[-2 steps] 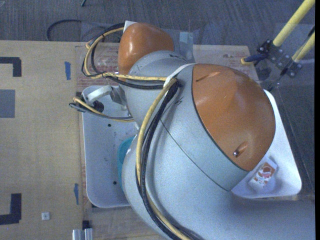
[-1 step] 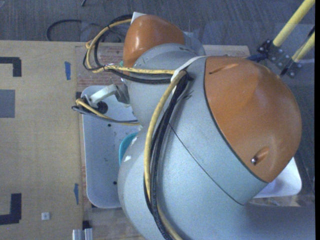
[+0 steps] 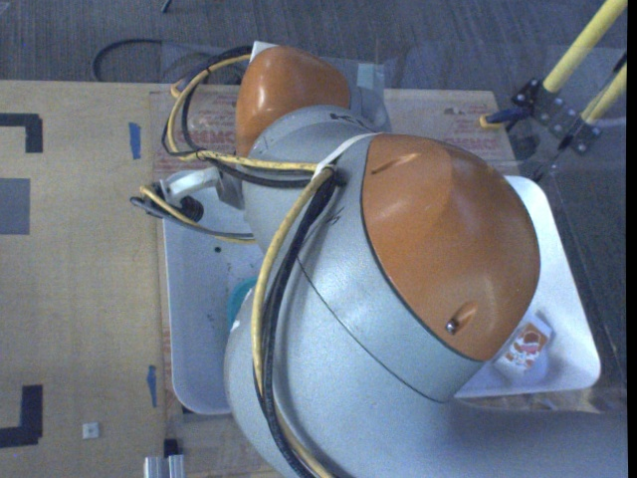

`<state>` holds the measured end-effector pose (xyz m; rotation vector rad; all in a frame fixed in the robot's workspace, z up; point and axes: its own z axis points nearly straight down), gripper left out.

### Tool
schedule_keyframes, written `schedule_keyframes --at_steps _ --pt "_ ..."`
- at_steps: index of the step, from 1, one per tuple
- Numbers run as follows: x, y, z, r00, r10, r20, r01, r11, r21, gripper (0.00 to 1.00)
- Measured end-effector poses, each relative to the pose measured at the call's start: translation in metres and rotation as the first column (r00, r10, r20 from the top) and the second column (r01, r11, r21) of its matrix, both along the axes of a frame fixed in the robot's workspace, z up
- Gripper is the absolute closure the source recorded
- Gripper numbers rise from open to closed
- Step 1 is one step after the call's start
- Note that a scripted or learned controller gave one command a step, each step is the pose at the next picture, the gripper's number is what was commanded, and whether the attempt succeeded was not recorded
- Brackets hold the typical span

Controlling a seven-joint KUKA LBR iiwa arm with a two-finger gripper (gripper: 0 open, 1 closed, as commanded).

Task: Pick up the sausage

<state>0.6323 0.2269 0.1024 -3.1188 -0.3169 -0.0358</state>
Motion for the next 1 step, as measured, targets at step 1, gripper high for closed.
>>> schedule_keyframes --at_steps 1 --pt "0.0 -0.0002 -0.0001 1.0 -0.001 0.0 0.001 1.0 0.0 0.0"
